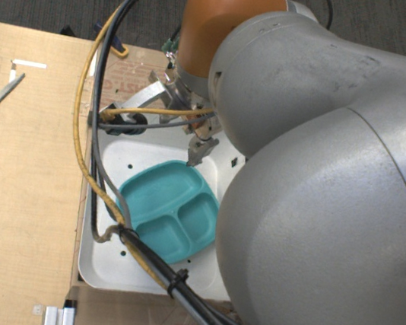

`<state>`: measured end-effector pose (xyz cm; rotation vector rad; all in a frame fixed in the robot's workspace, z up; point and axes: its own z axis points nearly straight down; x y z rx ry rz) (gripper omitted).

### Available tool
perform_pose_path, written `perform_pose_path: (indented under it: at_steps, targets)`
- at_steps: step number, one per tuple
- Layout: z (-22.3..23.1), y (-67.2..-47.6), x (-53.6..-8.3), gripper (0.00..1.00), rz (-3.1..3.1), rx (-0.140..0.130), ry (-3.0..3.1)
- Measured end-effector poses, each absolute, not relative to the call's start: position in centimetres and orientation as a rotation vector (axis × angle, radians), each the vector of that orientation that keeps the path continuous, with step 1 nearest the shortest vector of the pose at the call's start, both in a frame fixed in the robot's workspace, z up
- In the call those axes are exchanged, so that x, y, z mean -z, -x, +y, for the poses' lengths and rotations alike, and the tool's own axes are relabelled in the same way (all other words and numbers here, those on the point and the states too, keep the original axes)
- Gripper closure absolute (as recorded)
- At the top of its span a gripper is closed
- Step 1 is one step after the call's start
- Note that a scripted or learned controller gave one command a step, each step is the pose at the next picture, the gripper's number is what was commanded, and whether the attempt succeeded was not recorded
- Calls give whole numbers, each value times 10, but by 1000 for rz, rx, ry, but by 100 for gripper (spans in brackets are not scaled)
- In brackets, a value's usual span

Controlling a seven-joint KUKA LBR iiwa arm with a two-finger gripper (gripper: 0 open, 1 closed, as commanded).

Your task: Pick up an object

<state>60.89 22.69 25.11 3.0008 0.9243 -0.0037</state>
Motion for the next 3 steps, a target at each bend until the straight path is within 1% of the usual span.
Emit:
perform_pose_path:
  at_steps: [1,2,3]
  targets:
    - [228,-502,-260,0,1305,9,-2856]
    - [155,-477,-177,0,2087,10,-2350]
    - [211,-554,-230,0,2051,6,-2378]
